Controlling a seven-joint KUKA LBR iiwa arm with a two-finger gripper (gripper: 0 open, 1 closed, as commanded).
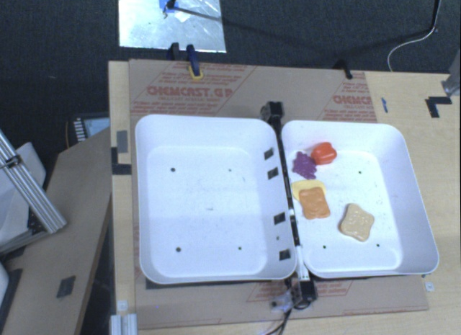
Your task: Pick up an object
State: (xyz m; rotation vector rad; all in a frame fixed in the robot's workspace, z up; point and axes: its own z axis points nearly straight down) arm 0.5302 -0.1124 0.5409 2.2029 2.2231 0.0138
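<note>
Left bin (209,204): bare white floor with a few dark dots, probably screw or drain holes. Nothing there to pick.

Divider (282,189): the two bins butt together along a dark seam with small black clips down its length, presumably to stop them from sliding apart during grasps. A cable bundle exits at the near end of the seam.

Right bin (403,182): all candidates sit here, clustered in the left half near the seam.
- red-orange piece (323,153), farthest back
- purple piece (304,165), touching or just beside the red one, to its left
- orange slab (314,202), lying over a yellow piece (299,190) whose corner pokes out
- tan waffle-like piece (356,222), nearer the bin middle, apart from the others

My read: the tan one is the cleanest target, with free space all around. The others crowd each other and the bin wall.

Both bins rest on a cardboard sheet (216,88) printed "CHEMCAST GP" in red, twice along the far edge; the right print is partly hidden.

End effector state: cannot tell, no fingers to judge. Task not begun as things lie.
</note>
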